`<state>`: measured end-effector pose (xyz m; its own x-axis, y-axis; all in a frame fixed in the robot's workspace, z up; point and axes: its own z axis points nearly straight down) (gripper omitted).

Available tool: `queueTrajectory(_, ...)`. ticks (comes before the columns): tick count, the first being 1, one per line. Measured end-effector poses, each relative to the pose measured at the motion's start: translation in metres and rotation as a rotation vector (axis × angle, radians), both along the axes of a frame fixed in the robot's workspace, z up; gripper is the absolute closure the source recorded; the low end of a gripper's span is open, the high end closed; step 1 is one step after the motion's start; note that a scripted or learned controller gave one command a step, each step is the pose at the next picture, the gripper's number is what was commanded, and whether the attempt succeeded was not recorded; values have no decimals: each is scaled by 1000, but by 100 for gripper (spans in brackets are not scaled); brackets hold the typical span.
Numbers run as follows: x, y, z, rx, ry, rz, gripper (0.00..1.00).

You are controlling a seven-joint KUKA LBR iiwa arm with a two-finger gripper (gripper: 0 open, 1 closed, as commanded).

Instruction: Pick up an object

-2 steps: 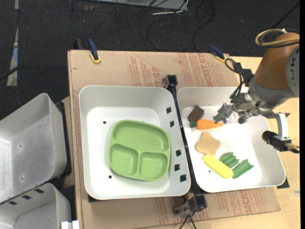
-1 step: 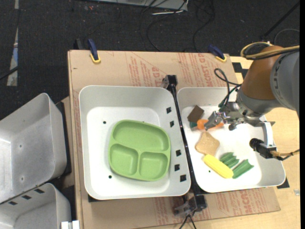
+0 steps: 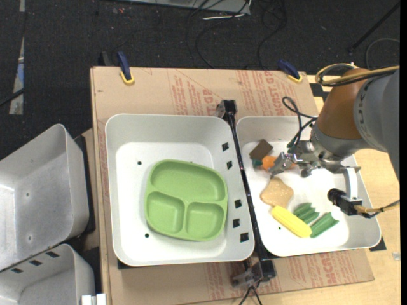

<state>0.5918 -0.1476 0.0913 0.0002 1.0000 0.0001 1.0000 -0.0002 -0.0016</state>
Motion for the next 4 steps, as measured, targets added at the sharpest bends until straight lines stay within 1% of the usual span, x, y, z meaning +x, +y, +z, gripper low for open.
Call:
queueTrajectory(1, 1, 0, 11, -1, -3, 0, 100)
queueTrajectory(3, -13, -2, 127, -1, -5, 1, 100)
queueTrajectory(4, -12, -2, 179, -1, -5, 3, 100)
